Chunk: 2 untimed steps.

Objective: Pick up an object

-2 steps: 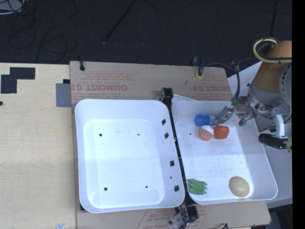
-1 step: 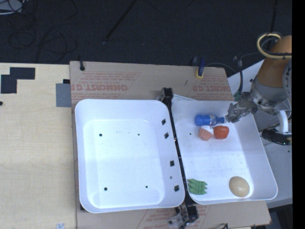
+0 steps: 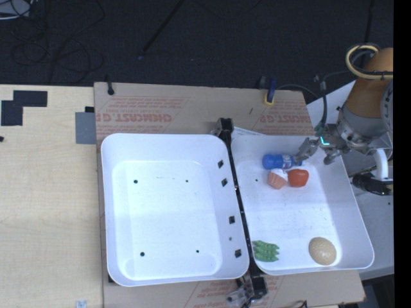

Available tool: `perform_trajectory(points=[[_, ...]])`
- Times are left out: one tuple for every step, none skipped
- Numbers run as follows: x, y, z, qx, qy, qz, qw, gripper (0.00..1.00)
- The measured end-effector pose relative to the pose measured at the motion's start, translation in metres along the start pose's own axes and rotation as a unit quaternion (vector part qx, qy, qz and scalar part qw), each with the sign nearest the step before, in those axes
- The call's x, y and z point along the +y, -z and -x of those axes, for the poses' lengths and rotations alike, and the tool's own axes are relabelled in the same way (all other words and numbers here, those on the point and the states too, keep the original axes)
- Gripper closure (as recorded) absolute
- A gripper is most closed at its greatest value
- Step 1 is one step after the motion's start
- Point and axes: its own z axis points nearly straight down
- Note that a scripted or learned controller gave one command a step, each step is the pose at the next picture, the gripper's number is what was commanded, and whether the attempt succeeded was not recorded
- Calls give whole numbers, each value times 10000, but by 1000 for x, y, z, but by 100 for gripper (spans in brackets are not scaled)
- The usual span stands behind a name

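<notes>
You're in the approach step, nothing lifted yet. Tool (image 3: 313, 149) sits at the upper right of the right bin (image 3: 352, 217), fingers spread and released, nothing between them. Closest candidate is the cluster just left of the tool: blue object (image 3: 275, 162) nearest the fingertips, looks touching or just beside, can't tell which. Red object (image 3: 298, 178) and orange-pink piece (image 3: 277, 181) sit just below it, packed close together. My read: your next move needs a descent centred on one item, or the jaws will catch two or shove the cluster. Easier targets if you want isolation: tan egg-shaped object (image 3: 322, 250) and green item (image 3: 266, 251) at the bin's near edge, well apart from the tool. Left bin (image 3: 112, 172) isn't in play.
</notes>
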Motion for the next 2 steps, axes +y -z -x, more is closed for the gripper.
perform_trajectory(points=[[0, 10, 0, -3, 10, -1, 10000, 100], [0, 10, 0, -4, 15, -4, 10000, 0]])
